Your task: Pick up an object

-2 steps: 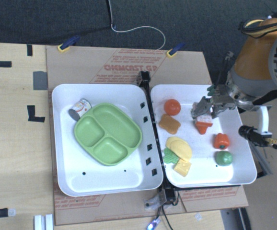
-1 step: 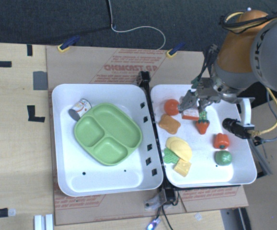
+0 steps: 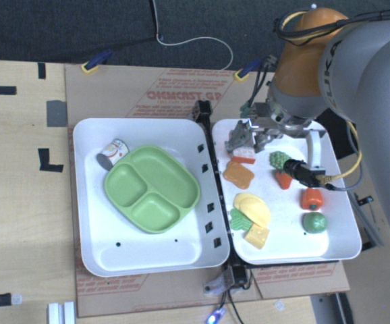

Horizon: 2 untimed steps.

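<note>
My gripper hangs low over the back left part of the right bin, directly above a small red and white piece. Just in front of that lies an orange bread-like piece. Further front are a yellow banana-like piece, a green leafy piece and a yellow cheese wedge. To the right lie a carrot with green top, a red pepper and a green round fruit. The fingers point down and their gap is hidden.
The left bin holds a green divided plate and a small can lying at its back left. A black divider with clips runs between the bins. A white cable crosses the dark back area.
</note>
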Tool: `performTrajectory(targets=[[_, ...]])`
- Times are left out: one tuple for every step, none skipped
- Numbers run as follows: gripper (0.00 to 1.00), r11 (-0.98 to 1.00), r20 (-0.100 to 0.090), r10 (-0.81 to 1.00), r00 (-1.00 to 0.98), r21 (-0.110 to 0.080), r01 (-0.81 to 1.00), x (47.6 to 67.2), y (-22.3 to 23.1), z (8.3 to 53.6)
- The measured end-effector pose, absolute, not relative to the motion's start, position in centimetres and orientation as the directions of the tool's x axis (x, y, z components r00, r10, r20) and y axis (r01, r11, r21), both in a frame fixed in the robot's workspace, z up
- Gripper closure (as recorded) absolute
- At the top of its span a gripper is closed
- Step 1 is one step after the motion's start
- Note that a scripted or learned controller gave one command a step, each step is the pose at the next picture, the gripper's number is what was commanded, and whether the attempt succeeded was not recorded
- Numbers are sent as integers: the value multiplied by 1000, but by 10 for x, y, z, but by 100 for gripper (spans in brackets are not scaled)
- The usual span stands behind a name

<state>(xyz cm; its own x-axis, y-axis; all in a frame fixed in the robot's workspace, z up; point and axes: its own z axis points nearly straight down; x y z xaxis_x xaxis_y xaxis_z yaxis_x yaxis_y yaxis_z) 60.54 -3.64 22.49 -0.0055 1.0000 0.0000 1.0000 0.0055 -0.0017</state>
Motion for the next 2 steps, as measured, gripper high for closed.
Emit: performTrajectory(targets=[[100,4,0,1000,-4,-1,1000,624,4,225],[100,5,0,1000,-5,-1,1000,644,53,216]])
